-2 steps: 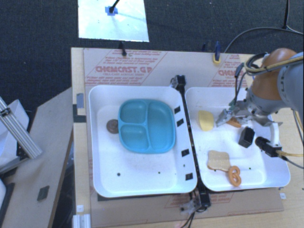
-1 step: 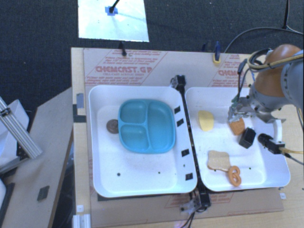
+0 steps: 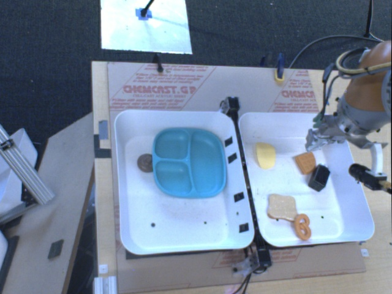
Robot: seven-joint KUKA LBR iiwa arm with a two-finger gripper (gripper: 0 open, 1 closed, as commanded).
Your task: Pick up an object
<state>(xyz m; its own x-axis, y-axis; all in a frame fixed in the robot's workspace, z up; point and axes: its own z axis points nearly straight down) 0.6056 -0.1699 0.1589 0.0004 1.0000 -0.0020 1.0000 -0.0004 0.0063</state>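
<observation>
The right bin (image 3: pixel 355 219) holds a pale yellow piece (image 3: pixel 266 155), an orange-brown block (image 3: pixel 304 162), a small black block (image 3: pixel 318 177), a slice of toast (image 3: pixel 282 207) and an orange pretzel (image 3: pixel 302 226). My gripper (image 3: pixel 320 137) hangs over the right bin's upper right part, just above and right of the orange-brown block. Nothing shows between its tips, and the arm's body blocks a clear look at them.
In the left bin (image 3: pixel 131 225) lies a blue divided plate (image 3: pixel 187 162) with a small brown disc (image 3: pixel 145 162) at its left edge. A black divider strip (image 3: pixel 237 164) runs between the bins. A cable loops above the arm at the right.
</observation>
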